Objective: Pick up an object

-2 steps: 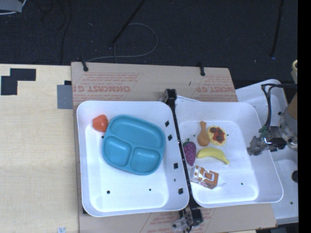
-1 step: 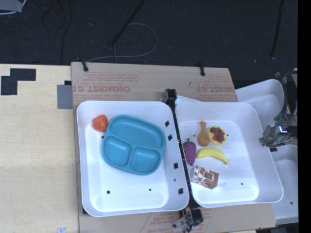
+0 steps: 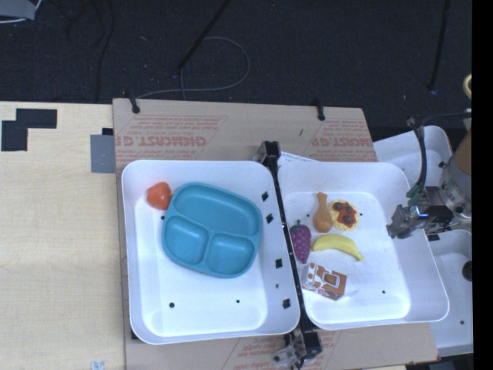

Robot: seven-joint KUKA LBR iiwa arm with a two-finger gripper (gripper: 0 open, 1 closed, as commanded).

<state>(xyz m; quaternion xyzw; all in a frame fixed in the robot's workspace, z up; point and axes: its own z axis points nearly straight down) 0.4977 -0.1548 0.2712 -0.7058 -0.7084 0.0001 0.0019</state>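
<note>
- Objects for picking: a cluster of toy foods lies right of centre in the frame, on the floor of the right bin. It comprises a yellow banana, a purple bunch of grapes, a tan drumstick, a small round tart with red topping, and a flat brown-and-white packet. Grouped loosely near the bin's left wall, most leave bare floor around them, which should favour a descent from above.
- Grapes and banana lie just beside each other; drumstick and tart appear to touch. These pairs are judged harder to separate.
- Left bin: a blue three-compartment tray, smooth and glossy with rounded corners, occupies the centre; a red-orange tomato-like piece sits just off its upper left corner.
- Hand: at the right bin's right rim, well apart from the foods and holding nothing visible. Whether it is wide or narrow cannot be told at this size.
- Both bins are shallow, white, hard plastic, resting on cardboard over the pale wood table.
</note>
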